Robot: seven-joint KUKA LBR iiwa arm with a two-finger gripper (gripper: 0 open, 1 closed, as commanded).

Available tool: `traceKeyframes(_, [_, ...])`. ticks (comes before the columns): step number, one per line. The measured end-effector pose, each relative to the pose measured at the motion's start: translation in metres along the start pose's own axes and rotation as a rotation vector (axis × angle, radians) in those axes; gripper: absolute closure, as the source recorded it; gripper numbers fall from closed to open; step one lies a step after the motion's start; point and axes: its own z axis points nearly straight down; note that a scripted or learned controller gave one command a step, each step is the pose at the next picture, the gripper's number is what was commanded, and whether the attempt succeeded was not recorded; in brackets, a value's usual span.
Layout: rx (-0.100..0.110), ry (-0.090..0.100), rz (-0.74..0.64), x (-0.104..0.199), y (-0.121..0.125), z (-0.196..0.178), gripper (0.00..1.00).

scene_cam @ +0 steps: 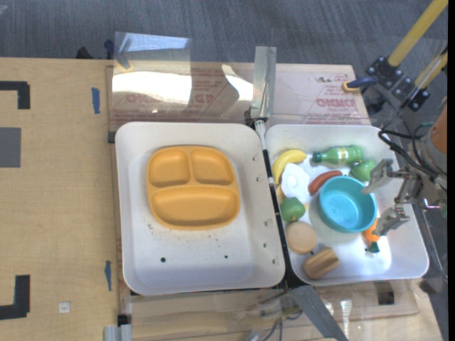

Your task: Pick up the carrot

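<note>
The carrot (371,239) is a small orange piece with a green tip, lying on the floor of the right bin (409,261) just right of the blue bowl (346,203). My gripper (374,209) reaches in from the right edge and hangs over the bowl's right rim. It is open, the fingers spread wide. The lower fingertip (384,228) sits just above the carrot, which lies outside the gap, and the upper fingertip (375,178) is near a green fruit (363,170). Nothing is between the fingers.
The right bin also holds a green bottle (340,155), a banana (286,162), a red sausage (325,181), a green pear (292,208) and two brown buns (301,236) (321,263). An orange divided plate (192,187) lies in the left bin (135,261).
</note>
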Motion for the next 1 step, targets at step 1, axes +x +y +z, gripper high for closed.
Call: traceKeyframes(1, [-0.002,0.008,-0.128,-0.0427,-0.0175,0.1252,0.0])
